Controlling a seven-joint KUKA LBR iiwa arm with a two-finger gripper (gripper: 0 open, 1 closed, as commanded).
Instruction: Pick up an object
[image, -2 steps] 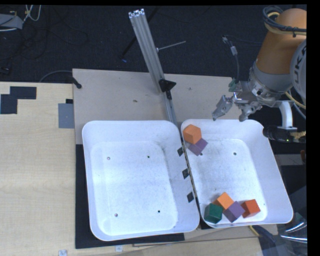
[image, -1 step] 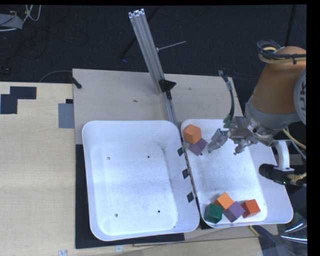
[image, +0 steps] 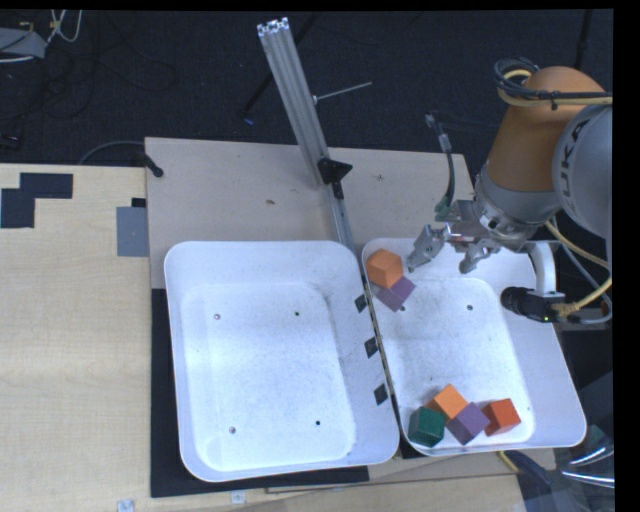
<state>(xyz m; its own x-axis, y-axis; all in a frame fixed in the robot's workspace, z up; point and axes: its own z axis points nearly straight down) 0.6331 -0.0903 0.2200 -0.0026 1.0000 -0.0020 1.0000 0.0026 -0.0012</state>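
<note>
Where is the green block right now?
The green block lies in the right bin, at its near edge, beside a purple block and an orange block.

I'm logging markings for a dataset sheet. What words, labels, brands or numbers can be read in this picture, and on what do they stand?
"KU": dark letters running down the grey arm at the right edge, cut off by the frame.
No readable text on the bins, the blocks or the bench.

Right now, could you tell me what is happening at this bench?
The KUKA arm's claw hangs open over the far end of the right bin, holding nothing. An orange block and a purple one sit just beside it; four more blocks cluster at the bin's near edge.
</note>
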